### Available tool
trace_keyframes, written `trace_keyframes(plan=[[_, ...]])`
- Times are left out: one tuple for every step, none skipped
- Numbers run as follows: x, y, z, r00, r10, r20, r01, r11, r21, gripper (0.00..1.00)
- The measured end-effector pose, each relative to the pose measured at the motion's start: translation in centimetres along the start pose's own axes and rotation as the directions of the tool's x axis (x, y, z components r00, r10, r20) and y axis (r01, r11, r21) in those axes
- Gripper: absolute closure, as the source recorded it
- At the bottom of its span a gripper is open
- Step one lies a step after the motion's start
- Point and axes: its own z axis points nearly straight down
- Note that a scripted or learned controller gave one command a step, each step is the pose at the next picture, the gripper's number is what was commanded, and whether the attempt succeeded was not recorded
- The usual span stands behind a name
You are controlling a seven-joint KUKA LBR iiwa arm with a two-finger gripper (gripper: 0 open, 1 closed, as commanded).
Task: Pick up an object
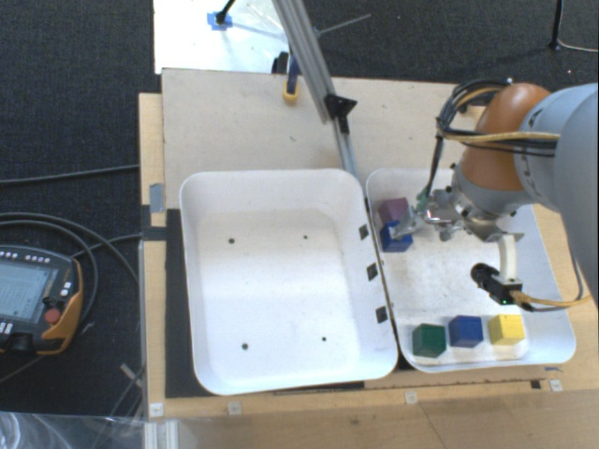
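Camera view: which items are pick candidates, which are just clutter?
Job:
purple block
small blue block
green cube
blue cube
yellow cube
gripper
right white bin

Lying about:
left white bin
teach pendant

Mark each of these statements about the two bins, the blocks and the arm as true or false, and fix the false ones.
1. The green block, blue block and yellow block sit in a row in the right bin. True.
2. The purple block lies in the left bin. False: it lies in the right bin, near the dividing wall.
3. The gripper is over the right bin. True.
4. The yellow block sits between the green and blue ones. False: the blue block is in the middle.
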Motion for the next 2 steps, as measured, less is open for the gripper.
trace_keyframes(plan=[[1.0, 7.2, 2.1, 1.000, -0.006, 0.000, 0.006, 1.000, 0.010, 0.00], [0.7, 3.5, 2.4, 1.000, 0.002, -0.002, -0.001, 1.000, 0.026, 0.00]])
